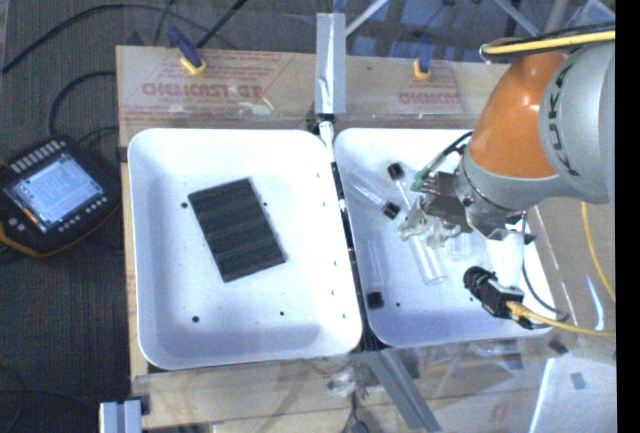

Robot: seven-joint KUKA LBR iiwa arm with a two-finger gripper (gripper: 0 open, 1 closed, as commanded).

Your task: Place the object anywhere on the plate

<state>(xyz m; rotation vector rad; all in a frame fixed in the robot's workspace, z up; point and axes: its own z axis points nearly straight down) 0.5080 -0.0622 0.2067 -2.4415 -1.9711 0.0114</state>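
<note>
Dark ribbed plate (pixel 237 228) lies far from jaws (pixel 432 239)

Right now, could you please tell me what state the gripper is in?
Gripper: over the right bin, near a clear object; open or closed cannot be told.

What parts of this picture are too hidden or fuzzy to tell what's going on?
- Gripper, camera view: the arm's orange band and wrist cover it from above, so whether it is open or shut is unclear.
- Clear pieces in the right bin: see-through and blurry, shape unclear.
- Small black bits in the right bin: too tiny to name.
- Dark ridged plate in the left bin: plain to see.
</note>
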